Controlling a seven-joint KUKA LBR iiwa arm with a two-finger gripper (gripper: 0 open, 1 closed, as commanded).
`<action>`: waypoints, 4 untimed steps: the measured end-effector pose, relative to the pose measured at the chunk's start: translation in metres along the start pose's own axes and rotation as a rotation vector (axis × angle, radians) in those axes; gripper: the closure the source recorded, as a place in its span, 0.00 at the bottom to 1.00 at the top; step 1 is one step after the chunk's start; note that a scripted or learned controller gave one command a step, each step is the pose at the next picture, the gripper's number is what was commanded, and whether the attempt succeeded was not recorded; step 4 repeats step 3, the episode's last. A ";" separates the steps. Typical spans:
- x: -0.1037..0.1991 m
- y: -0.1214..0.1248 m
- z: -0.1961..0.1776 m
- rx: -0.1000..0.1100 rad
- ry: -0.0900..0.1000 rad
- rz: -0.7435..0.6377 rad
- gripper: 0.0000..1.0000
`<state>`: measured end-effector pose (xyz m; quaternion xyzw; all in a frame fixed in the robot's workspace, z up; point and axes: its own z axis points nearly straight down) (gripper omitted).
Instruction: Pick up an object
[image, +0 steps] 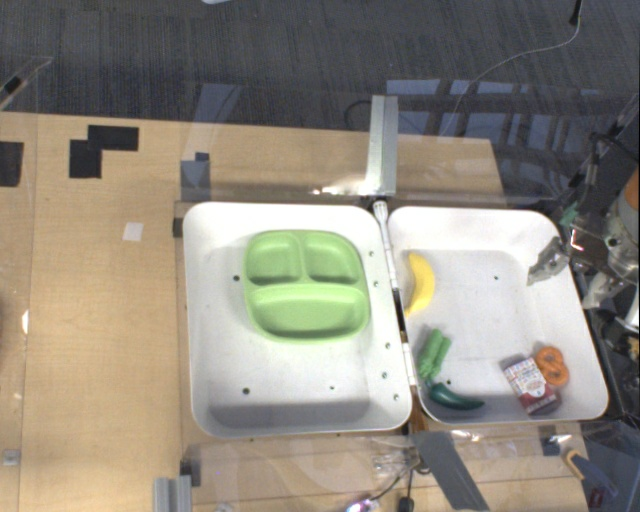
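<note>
nearest the lens, a dark green pepper (456, 399) lies in the right bin (480, 300) by a banana (421, 282). gripper (548, 262) hovers at the bin's right rim, holding nothing, jaws' opening unclear. approach step; next it must descend over 1 object.

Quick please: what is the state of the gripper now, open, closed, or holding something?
Gripper: cannot be told whether open or closed; it sits over the right bin's right edge, with nothing seen between its fingers.

Single fixed overhead camera, slanted down over both bins (200, 300).
</note>
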<state>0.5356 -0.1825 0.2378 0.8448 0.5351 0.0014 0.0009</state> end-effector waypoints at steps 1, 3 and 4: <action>-0.012 -0.043 -0.001 0.000 -0.001 0.016 0.00; -0.026 -0.042 0.108 0.003 0.000 0.252 0.00; -0.026 -0.042 0.108 0.003 0.000 0.252 0.00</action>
